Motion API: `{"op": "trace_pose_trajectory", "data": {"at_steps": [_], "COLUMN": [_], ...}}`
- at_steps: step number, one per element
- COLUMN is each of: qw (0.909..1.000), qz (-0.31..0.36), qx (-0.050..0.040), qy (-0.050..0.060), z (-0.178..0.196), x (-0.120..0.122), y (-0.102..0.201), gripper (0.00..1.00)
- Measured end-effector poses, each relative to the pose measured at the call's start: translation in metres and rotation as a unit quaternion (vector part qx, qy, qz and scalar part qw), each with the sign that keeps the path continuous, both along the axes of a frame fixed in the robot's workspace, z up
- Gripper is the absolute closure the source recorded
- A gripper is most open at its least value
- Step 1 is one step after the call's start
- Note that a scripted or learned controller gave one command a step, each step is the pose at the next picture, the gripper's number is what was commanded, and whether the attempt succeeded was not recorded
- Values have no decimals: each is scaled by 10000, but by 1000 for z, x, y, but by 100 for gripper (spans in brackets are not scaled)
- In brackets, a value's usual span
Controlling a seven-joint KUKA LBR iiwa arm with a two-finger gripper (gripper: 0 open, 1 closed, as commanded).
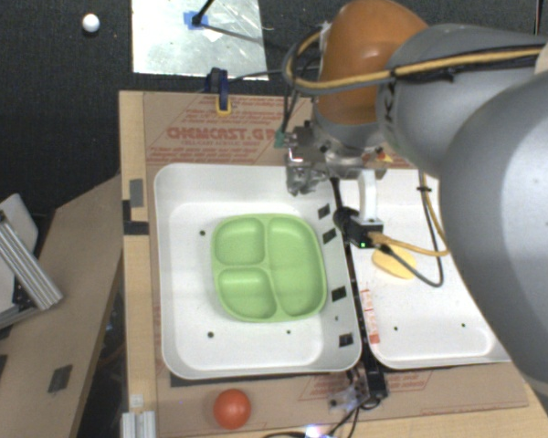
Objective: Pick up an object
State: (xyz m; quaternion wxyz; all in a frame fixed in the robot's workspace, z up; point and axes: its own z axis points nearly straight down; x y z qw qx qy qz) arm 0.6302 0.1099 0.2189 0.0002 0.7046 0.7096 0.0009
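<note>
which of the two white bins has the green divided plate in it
The left bin, farther from the arm. The green divided plate lies in it; the right bin holds a yellow object instead.

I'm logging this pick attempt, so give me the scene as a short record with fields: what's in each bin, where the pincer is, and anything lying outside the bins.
left bin: holds a green divided plate, lying flat
right bin: holds a yellow object, partly hidden by a cable
pincer: above the far edge of the left bin, beyond the green divided plate; nothing seen in it
outside the bins: orange ball on the bench in front of the left bin
</note>
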Motion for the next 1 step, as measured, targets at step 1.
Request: {"op": "trace_pose_trajectory", "data": {"at_steps": [1], "qw": [10000], "qz": [-6], "qx": [-2], "qy": [1], "z": [0], "x": [0], "y": [-1], "gripper": [0]}}
